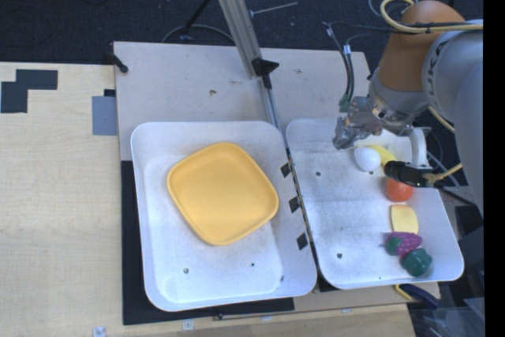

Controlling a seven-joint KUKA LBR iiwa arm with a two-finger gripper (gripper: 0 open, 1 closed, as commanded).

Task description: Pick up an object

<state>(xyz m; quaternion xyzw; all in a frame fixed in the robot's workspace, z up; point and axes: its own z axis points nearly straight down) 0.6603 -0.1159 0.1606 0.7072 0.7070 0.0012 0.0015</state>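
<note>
My gripper (347, 138) hangs over the far part of the right bin (347, 225), just left of a white egg-shaped thing (366, 159). A yellow piece (382, 151) lies against the egg's right side. Further along the bin's right side lie a red-orange tomato (398, 190), a yellow slice (404, 219), a purple-pink berry cluster (404, 242) and a dark green vegetable (417, 261). Nothing shows between the fingers; their spread is too small to read.
The left bin (158, 264) holds a large yellow square plate (222, 192). A metal rail (237, 12) slants up from the gap between the bins. Black clips (293, 204) sit along the divider. The right bin's left half is bare white floor.
</note>
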